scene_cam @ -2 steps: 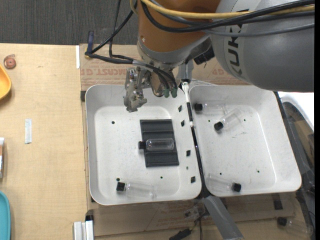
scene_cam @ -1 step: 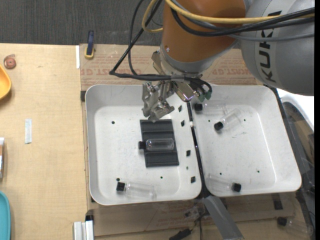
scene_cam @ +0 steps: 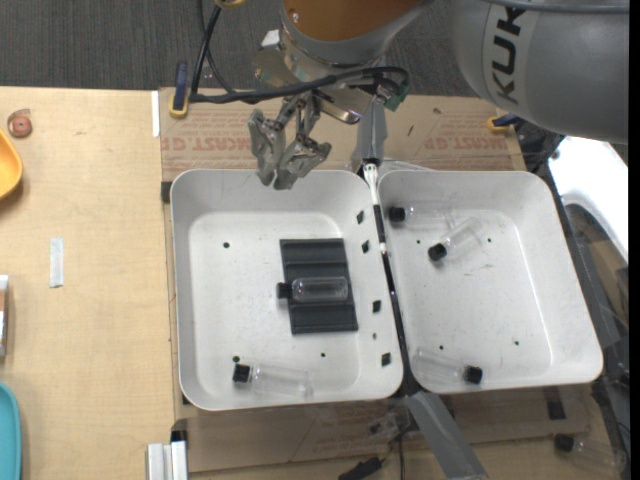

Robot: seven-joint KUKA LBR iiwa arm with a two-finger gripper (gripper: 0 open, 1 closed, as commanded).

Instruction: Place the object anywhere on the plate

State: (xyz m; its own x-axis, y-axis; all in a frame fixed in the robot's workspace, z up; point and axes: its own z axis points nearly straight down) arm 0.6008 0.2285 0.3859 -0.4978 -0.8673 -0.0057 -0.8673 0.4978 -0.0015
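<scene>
- The black ribbed rectangular plate (scene_cam: pixel 318 286) lies near the middle of the left white shallow bin (scene_cam: pixel 200 298)
- A clear plastic vial with a black cap (scene_cam: pixel 314 290) lies on its side across the plate, touching it; by the look of things the placing is already done
- The grey two-finger gripper (scene_cam: pixel 286 163) hangs above the far rim of the left bin, well apart from the plate, fingers close together with nothing between them; they look closed and empty
- A second clear vial with a black cap (scene_cam: pixel 268 376) lies near the front wall of the left bin, off the plate
- The right white shallow bin (scene_cam: pixel 560 298) holds three more clear capped vials (scene_cam: pixel 452 242), none near the plate
- What seems left, as a judgement: little beyond the arm pulling clear, provided the vial does not roll off the ribs
</scene>
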